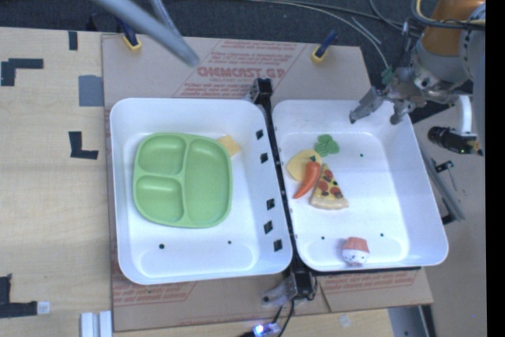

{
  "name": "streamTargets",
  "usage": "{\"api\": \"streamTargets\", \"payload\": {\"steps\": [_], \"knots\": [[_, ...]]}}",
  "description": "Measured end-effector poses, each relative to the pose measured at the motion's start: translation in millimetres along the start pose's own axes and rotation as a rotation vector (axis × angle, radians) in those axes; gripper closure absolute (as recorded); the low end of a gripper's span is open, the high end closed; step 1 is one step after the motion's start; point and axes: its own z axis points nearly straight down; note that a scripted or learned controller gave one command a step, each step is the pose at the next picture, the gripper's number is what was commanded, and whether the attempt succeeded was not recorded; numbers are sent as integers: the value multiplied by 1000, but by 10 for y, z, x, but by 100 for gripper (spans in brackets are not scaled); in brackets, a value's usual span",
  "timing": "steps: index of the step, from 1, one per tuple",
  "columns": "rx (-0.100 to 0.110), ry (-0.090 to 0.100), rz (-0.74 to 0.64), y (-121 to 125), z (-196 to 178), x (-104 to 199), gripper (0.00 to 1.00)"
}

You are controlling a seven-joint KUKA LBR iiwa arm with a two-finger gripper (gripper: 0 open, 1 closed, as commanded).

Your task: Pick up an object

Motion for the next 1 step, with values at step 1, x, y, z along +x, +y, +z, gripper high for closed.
{"api": "streamTargets", "payload": {"steps": [1], "knots": [[-15, -4, -3, 35, -100, 4, 0]]}}
